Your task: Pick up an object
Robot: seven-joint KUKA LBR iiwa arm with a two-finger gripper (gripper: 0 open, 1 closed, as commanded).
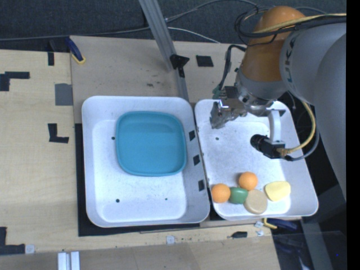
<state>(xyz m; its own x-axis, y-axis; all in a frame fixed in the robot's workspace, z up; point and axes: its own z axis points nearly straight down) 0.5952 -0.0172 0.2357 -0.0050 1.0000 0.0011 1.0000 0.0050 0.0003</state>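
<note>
My gripper (220,117) hangs over the far left part of the right bin (236,145), with nothing visible between its fingers. At that bin's near edge lies a cluster of small objects: two orange balls (220,193) (247,180), a green piece (238,195), a tan round piece (256,202) and a yellow piece (277,190). The gripper is well away from them, toward the far side.
A blue square plate (151,143) lies in the left bin (95,167). A slanted metal pole (163,38) rises behind the bins. A black cable fitting (265,145) hangs off the wrist over the right bin.
</note>
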